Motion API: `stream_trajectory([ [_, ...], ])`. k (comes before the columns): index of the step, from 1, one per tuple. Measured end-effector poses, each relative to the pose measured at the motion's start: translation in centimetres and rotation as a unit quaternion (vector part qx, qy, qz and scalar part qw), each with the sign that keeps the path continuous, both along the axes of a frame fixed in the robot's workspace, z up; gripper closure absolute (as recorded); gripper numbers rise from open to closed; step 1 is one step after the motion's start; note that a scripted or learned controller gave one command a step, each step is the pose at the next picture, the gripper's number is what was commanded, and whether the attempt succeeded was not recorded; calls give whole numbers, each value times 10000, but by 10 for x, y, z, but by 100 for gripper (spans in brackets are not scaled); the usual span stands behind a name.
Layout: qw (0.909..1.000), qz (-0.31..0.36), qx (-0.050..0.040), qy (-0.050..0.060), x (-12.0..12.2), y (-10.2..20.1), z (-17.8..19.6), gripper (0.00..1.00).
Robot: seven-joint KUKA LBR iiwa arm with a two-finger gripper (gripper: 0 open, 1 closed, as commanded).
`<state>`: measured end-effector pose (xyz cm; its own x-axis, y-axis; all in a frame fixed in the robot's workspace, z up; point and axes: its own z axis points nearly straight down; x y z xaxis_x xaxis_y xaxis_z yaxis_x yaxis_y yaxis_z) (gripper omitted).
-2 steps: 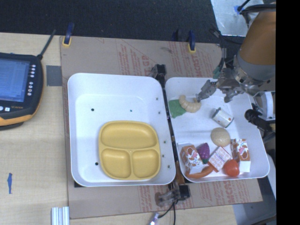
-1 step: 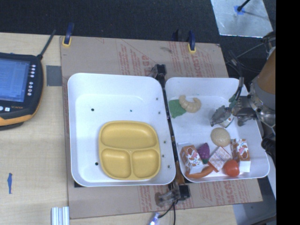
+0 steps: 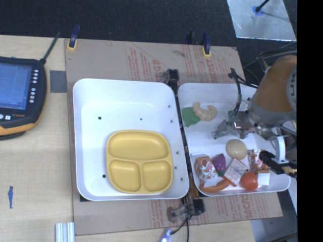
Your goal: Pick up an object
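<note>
A brown cardboard sheet (image 3: pixel 146 59) covers most of the bench, clamped at its far edge, and on it the two white bins sit side by side, touching along their inner walls. The left bin (image 3: pixel 86 100) carries a yellow three-compartment tray (image 3: pixel 140 161) lying flat toward its near side. The right bin (image 3: pixel 202 92) holds all the small things. The grey arm with its orange band (image 3: pixel 275 92) leans in from the right over that bin, and its gripper (image 3: pixel 222 130) hangs low above the bare middle of the bin floor; from here I cannot tell how the tips stand, and nothing shows between them. Off to the left, on the bare wood, lies an orange-edged control pendant (image 3: pixel 20 95). Among the items, a green piece (image 3: pixel 189 116) rests against the bin's left wall with a tan croissant (image 3: pixel 205 112) touching its right side. Nearer the front, a round beige ball (image 3: pixel 235 148) sits just beside the gripper, and below it crowd a small carton (image 3: pixel 205 170), a purple piece (image 3: pixel 219 162), a pink packet (image 3: pixel 235 173), an orange sausage shape (image 3: pixel 216 186) and a red tomato (image 3: pixel 249 181).
</note>
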<state>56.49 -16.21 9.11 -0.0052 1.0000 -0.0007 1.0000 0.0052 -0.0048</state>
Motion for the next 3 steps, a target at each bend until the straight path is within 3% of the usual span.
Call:
stream_trajectory([
  [1,10000,2,2,-4,-51,-7,0,0],
  [2,10000,-1,0,-17,38,-49,1,0],
  [3,10000,-5,6,-4,-87,-50,0,0],
])
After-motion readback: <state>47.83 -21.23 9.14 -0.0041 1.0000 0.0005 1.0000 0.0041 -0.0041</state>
